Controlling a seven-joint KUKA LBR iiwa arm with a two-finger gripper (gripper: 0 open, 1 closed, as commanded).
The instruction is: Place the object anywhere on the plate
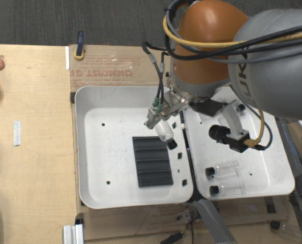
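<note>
Clear bottle (164,131) above black plate (152,161)

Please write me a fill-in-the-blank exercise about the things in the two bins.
1. The black ribbed rectangular plate lies in the white bin on the view's ____.
2. Two clear plastic vials with black caps lie in the other bin, on the view's ____.
3. The grey arm's band above its wrist is ____.

Missing words: left; right; orange.

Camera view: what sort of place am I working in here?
Probably a robotics lab bench: two shallow white bins side by side, a grey and orange robot arm reaching over them, and taped cardboard behind.
</note>
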